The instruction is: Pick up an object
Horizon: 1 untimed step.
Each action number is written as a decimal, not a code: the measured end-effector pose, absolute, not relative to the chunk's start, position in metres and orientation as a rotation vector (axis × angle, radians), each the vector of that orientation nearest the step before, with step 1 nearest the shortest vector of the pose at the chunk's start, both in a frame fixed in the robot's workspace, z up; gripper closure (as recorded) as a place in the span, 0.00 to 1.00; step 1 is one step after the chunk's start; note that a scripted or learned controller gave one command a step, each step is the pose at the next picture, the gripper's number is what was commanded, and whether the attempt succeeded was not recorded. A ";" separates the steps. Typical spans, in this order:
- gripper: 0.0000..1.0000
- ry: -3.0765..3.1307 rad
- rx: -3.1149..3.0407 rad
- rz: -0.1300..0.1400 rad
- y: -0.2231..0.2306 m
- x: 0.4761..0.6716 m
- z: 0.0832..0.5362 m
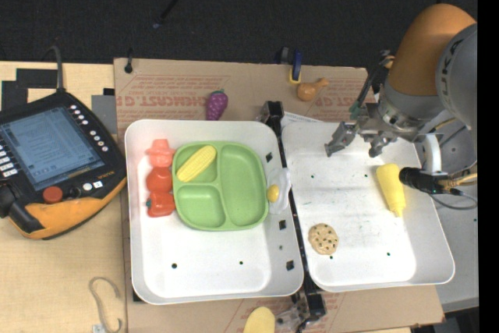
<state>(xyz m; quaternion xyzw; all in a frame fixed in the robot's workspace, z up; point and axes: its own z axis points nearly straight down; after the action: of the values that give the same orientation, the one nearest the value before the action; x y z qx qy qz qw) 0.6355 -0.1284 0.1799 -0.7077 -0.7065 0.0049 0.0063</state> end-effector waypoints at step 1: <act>0.00 -2.221 -2.221 0.001 -0.129 0.639 0.189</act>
<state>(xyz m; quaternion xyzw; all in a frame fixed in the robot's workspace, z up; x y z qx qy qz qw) 0.6386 -0.1286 0.1888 -0.7070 -0.7072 0.0004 0.0003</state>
